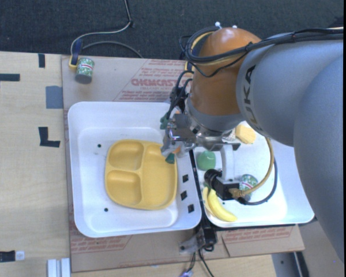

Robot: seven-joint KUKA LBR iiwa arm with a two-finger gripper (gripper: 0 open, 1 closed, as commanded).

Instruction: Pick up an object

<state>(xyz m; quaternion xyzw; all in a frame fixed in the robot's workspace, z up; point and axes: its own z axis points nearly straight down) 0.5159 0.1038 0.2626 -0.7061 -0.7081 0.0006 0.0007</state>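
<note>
Around the middle of the frame, the gripper (172, 149) sits low over the divide between the two bins, right at the upper right edge of the yellow divided plate (139, 176). Whether it's open or closed I honestly can't tell; the orange wrist hides most of it from this angle, and nothing is visibly held.

The plate lies flat in the left bin (75, 154), centre of that bin, and it looks like the closest candidate. The others are in the right bin (297, 209): a banana (219, 208) at the lower left of that bin, a green piece (206, 159) just above it, a small can (248, 182) to the right and a pale yellow chunk (246, 134) higher up.

What I'd worry about:
- A flat, wide plate gives very little to bite on. Catching just the rim would probably let it tilt and slip out on the lift.
- The gripper is very near the walls where the bins meet, so a slightly off descent could land on plastic instead of the plate.
- It sits between plate and green piece, so the program may end up closing on nothing.
- Black cable (222, 186) loops down over the banana and could snag or nudge it.
</note>
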